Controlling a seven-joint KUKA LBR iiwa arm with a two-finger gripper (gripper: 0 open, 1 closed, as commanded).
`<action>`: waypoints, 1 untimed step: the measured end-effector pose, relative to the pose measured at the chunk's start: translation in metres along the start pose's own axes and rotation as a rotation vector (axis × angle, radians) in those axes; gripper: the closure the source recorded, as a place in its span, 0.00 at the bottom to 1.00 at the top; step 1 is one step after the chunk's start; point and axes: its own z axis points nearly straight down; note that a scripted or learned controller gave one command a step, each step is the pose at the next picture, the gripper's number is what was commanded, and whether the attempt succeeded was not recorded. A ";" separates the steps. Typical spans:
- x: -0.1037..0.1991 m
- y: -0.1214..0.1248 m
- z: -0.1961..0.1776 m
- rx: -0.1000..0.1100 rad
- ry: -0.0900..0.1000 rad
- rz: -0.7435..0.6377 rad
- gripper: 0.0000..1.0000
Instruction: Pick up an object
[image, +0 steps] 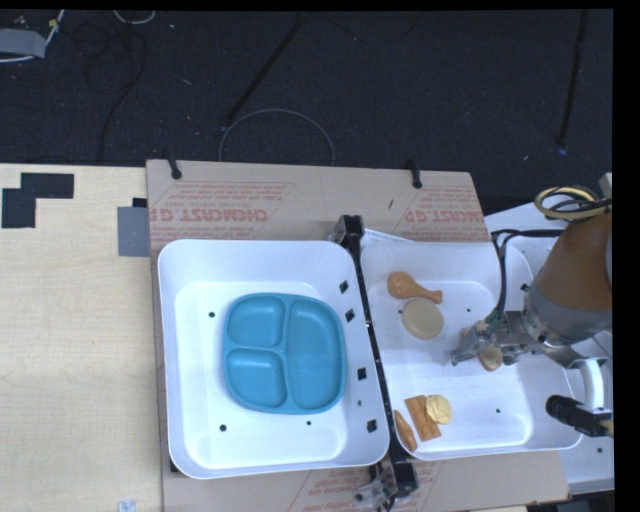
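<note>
Bins sit side by side on a cardboard sheet (300, 205) printed with red lettering: the left bin (190, 270) holds a smooth blue plastic divided plate (283, 352) with three rounded compartments, lying flat at its middle. The right bin (470, 435) holds several small toy foods. A tan drumstick shape (412, 288) lies near the far wall, and just in front of it, close or touching, rests a pale round disc (422, 320). Near the front wall lie an orange-brown strip (404, 430) and a flat tan slab (424, 420), with a crinkled yellow piece (438, 408) on the slab's far end. The gripper (478, 350) hangs low over the right side of this bin, with a small tan object (489, 357) at its tip; whether it is clamped on that piece cannot be told.
</note>
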 end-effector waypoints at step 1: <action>-0.002 0.000 -0.012 -0.001 -0.001 0.004 1.00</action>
